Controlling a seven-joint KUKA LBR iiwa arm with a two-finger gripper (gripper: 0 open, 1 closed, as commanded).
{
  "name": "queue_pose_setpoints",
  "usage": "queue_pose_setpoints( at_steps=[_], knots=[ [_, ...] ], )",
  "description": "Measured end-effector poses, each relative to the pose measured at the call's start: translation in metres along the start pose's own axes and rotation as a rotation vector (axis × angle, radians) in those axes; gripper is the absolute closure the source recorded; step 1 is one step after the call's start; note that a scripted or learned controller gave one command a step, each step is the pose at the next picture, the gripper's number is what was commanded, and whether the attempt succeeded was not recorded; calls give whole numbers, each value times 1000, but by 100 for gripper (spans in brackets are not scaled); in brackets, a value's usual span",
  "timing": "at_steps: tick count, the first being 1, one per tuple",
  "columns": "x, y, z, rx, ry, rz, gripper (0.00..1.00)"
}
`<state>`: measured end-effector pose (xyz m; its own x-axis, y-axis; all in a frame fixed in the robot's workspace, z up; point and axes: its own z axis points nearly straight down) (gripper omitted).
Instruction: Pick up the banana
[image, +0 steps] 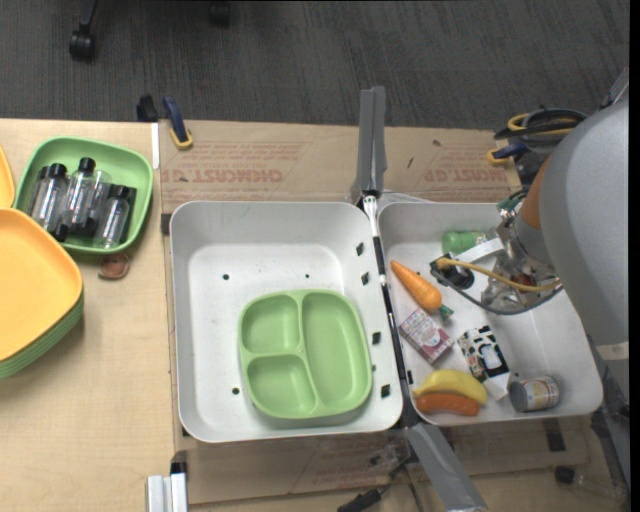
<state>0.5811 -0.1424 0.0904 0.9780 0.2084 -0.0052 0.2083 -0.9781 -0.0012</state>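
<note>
- My arm (590, 210) reaches in from the right, and my hand (505, 275) hangs low over the upper part of the right bin (570, 345), among loose cables.
- I cannot tell how my hand is set; cables and the wrist hide it, and nothing shows in its grip.
- The banana (452, 383) lies at the near edge of the right bin, well apart from my hand, with an orange-red piece (447, 404) touching its near side.
- A carrot (417, 285) lies tilted by the bin's left wall, with a small pink packet (425, 335) just below it.
- A black-and-white box (483, 353) sits between the packet and a small metal can (533, 393) in the near right corner.
- A green item (460, 240) rests near the far wall.
- The left bin (200, 300) holds a green divided tray (303, 352).
- On the desk (80, 420) to the left sit orange plates (35, 295) and a green tray of bottles (85, 195).
</note>
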Motion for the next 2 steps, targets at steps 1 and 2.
queue_pose_setpoints(
  at_steps=[1, 2],
  knots=[
    [-64, 68, -22, 1, 0, 8, 100],
    [-25, 37, 0, 0, 0, -79, 100]
  ],
)
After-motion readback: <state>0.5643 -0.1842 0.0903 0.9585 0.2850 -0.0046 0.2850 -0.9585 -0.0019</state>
